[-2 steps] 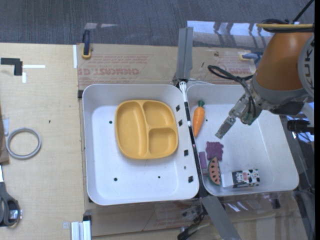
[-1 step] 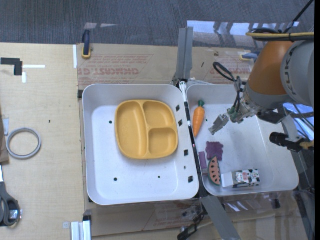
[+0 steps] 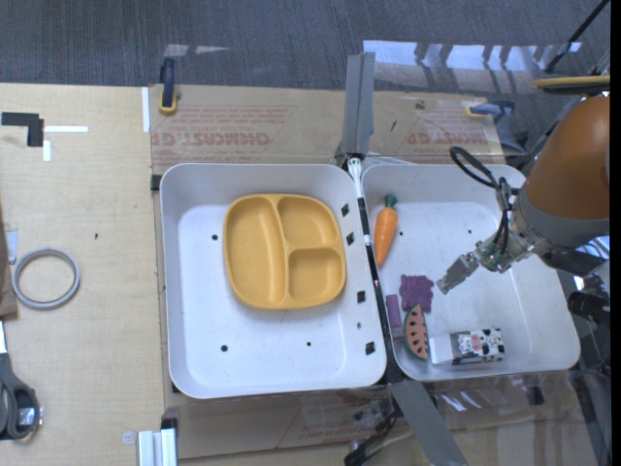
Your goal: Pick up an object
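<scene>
The right bin (image 3: 543, 352) holds an orange toy carrot (image 3: 385, 232) against its left wall, a purple grape bunch (image 3: 416, 290) below it, a watermelon slice (image 3: 416, 331) near the front left, and a small white carton with a cow print (image 3: 476, 346) lying at the front. My gripper (image 3: 456, 278) hangs over the middle of this bin, just right of the grapes and above the carton. It points down and to the left. Nothing shows between its tips.
The left bin (image 3: 184, 338) carries a yellow divided plate (image 3: 285, 250). A grey divider post (image 3: 357, 105) rises between the bins at the back. On the bench at the left lie a tape ring (image 3: 44, 278) and scissors (image 3: 17, 406).
</scene>
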Motion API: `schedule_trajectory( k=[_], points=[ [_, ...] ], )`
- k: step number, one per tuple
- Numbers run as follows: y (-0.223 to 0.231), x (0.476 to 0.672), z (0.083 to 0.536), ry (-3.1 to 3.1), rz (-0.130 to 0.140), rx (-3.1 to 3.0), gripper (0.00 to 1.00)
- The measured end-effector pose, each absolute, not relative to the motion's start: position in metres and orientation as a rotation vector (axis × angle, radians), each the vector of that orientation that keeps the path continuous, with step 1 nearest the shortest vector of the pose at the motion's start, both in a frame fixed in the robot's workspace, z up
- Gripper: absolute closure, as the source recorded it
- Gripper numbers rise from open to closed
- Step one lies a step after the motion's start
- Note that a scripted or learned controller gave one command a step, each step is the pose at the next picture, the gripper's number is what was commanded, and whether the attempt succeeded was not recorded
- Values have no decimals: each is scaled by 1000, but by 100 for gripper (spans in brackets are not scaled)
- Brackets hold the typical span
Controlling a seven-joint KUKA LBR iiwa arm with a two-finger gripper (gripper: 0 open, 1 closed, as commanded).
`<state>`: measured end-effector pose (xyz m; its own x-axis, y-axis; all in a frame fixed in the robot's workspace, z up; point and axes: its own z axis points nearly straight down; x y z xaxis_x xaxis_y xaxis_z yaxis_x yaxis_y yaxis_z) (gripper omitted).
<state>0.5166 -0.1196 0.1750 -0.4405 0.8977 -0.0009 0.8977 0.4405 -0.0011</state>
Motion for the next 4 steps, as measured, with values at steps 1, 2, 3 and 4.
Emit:
schedule_trajectory(
  k=[1, 2, 3, 4],
  points=[
    [-150, 574, 146, 2424, -4, 1998, 0],
    [-102, 540, 147, 2310, -4, 2133, 0],
    [-126, 518, 91, 2401, -3, 2028, 0],
    [-143, 497, 91, 2279, -3, 2166, 0]
  ],
)
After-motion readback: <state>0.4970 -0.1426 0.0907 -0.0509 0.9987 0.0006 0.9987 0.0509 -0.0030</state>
